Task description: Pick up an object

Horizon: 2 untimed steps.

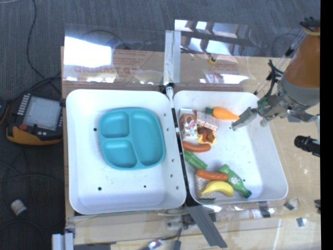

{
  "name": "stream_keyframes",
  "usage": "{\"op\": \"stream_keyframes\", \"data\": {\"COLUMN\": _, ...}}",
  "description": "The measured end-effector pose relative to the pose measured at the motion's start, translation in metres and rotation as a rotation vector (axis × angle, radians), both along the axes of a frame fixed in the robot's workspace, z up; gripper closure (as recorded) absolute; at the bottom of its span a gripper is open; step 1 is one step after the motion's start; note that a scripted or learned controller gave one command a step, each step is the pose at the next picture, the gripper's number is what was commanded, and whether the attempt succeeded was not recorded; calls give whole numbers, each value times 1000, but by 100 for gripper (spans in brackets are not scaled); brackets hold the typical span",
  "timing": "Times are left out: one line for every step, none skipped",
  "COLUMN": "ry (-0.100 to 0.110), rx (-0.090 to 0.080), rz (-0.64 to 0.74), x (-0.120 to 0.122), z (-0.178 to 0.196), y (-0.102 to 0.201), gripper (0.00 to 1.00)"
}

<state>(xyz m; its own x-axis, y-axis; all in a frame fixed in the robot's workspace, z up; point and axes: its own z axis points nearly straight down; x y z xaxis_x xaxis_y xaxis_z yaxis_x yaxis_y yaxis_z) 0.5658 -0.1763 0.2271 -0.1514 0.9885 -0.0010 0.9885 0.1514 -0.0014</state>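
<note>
Nearest target: I read the toy carrot (225, 113) as the closest thing to my gripper (240, 122); it lies in the upper part of the right bin (270, 160), just to the left of and slightly above the tip in this view, close by it though I cannot say whether they meet.
Long axis: the carrot runs roughly left to right, green top toward the divider, orange point toward the gripper.
Gripper state: I cannot tell how the gripper is set; it reads as one pale blur slanting down-left from the wrist, and nothing sits visibly in it.
Arm: my one arm comes in over the right bin's right wall.
Other candidates: a printed snack packet (199, 127) beside the carrot, a sausage (196, 147) below it, then a green pepper (195, 161), a second sausage (212, 175), a green bottle (235, 181) and a banana (217, 189) clustered at the near end.
Surface: smooth white bin floor, bare to the right of the carrot.
Room: I judge open floor on the carrot's right and lower sides, the packet crowding its left.
Left bin (83, 139): carries a blue divided plate (131, 138), well apart from my reach.
Desk (304, 191): pale wood beyond the right bin.
</note>
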Motion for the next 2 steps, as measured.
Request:
{"op": "stream_keyframes", "data": {"ry": -1, "rx": -2, "rz": 30, "x": 79, "z": -104, "y": -7, "gripper": 0}}
{"op": "stream_keyframes", "data": {"ry": -2, "rx": -3, "rz": 119, "x": 103, "z": -73, "y": -47, "gripper": 0}}
